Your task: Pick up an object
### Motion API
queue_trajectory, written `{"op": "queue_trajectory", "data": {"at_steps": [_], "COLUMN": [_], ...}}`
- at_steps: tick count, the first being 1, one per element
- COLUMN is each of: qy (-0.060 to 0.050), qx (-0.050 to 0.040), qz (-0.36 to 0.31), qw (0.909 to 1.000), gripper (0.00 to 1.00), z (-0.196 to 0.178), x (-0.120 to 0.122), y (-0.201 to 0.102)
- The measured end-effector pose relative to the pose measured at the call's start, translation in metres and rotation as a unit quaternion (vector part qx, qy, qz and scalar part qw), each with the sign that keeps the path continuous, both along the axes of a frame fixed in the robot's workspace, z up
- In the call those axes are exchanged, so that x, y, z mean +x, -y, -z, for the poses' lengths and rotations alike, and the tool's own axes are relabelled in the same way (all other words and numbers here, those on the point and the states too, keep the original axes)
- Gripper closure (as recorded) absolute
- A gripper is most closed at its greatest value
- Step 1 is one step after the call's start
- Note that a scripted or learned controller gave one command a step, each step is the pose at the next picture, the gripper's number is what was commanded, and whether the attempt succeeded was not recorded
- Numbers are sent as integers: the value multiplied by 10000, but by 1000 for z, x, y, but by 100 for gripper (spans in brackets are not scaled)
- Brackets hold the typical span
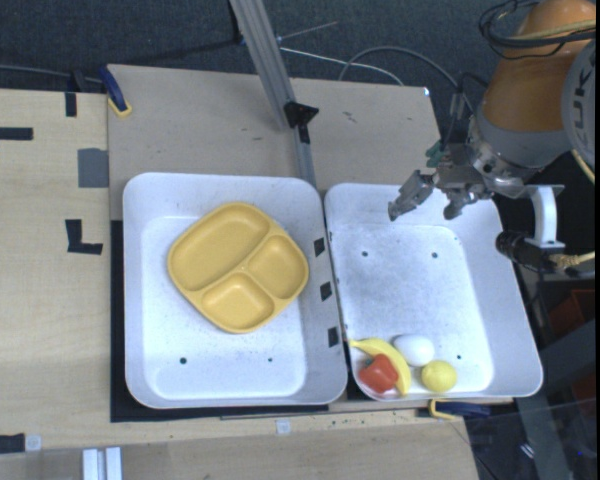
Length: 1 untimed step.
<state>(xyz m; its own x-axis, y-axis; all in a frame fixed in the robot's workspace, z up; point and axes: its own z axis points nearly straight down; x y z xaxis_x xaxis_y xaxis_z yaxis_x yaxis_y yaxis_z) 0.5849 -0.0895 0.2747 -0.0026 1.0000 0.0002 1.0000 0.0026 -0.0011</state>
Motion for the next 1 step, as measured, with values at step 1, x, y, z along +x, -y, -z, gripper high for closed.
{"op": "queue_trajectory", "data": {"at_steps": [1], "qy": [0], "qx": [0], "qz": [0], "qw": [10000], "gripper": [0], "z": [0], "x": [0], "y": [0]}}
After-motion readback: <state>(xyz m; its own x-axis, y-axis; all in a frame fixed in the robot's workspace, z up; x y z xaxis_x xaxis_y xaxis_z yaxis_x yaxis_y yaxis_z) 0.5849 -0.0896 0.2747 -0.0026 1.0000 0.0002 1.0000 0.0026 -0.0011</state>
